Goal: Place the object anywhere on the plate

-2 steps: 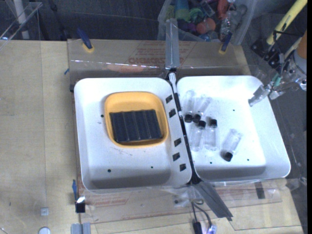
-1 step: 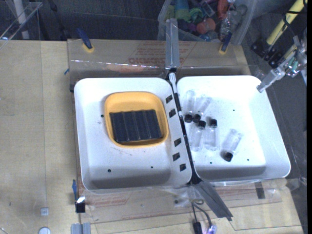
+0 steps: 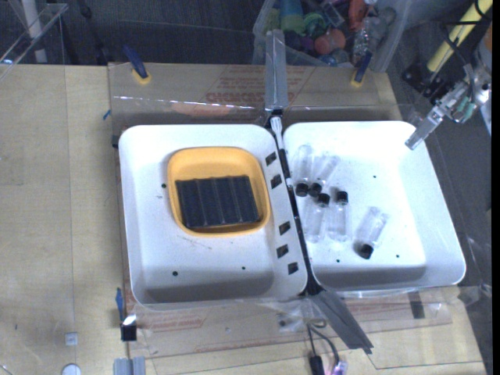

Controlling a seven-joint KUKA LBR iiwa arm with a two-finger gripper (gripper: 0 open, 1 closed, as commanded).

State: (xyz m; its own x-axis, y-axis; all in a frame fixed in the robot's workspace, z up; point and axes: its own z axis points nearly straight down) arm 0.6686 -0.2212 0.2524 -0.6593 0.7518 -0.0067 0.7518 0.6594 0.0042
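On the counter point(image 3: 55, 209), the left bin point(image 3: 141, 209) holds the yellow plate point(image 3: 181, 166) with only a dark ribbed insert point(image 3: 216, 201) on it, so the placing looks not yet done. The right bin point(image 3: 422, 209) holds the clear vials point(image 3: 328, 201) with black caps, all well apart from the plate. The gripper point(image 3: 437, 119) hangs over that bin's far right corner with nothing between its fingers; how wide they stand I cannot tell, so picking and carrying remain.

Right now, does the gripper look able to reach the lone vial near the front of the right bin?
Probably yes. The gripper hovers by the right bin at its far right corner, and the vial lies apart from the other vials, with bare floor around it and nothing above.
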